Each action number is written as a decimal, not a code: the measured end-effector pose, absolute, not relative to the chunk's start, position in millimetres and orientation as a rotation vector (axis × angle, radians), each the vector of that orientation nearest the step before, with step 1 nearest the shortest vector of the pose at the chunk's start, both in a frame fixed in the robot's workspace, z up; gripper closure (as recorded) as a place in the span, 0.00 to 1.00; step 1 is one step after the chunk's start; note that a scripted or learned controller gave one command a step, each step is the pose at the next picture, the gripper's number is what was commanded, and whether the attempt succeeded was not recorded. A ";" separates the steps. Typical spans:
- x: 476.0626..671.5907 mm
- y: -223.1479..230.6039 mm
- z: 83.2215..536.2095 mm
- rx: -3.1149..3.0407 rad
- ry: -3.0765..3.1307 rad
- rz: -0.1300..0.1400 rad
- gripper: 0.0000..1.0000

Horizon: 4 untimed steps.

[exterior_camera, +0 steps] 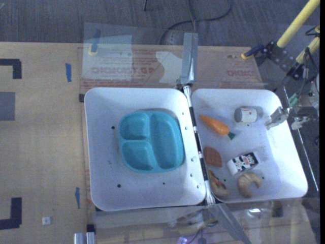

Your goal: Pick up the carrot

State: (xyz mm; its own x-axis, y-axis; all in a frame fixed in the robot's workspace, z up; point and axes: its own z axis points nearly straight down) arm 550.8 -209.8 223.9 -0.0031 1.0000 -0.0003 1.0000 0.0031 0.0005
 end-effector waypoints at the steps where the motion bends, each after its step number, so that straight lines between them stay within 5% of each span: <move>1: 606.9 -125.8 88.1 1.799 2.567 0.006 0.00; 2: 644.9 -102.4 87.8 1.581 2.707 0.004 0.00; 3: 647.2 -104.7 100.9 1.580 2.697 0.008 1.00; 4: 614.7 -33.6 185.4 1.876 2.516 0.003 1.00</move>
